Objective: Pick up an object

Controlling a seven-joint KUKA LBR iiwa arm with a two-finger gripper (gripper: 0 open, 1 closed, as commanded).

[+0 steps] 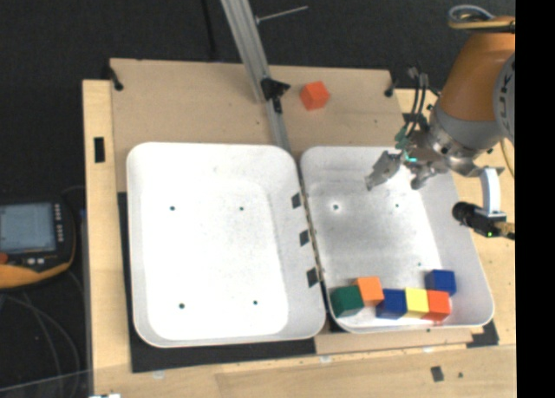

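Currently blocks sit clustered at near edge of right bin (451,240): green block (347,299), orange block (370,289), blue block (392,303), yellow block (417,301), second orange block (439,303), second blue block (441,281), most touching neighbours. Gripper (400,169) hangs over far part of same bin, well apart from cluster, fingers spread, nothing between them. Risks: tight packing leaves little finger room; fingers may land on two blocks or shove them against bin wall. Stray orange cube (314,95) lies on bench beyond bins. Left bin (156,171) beside.
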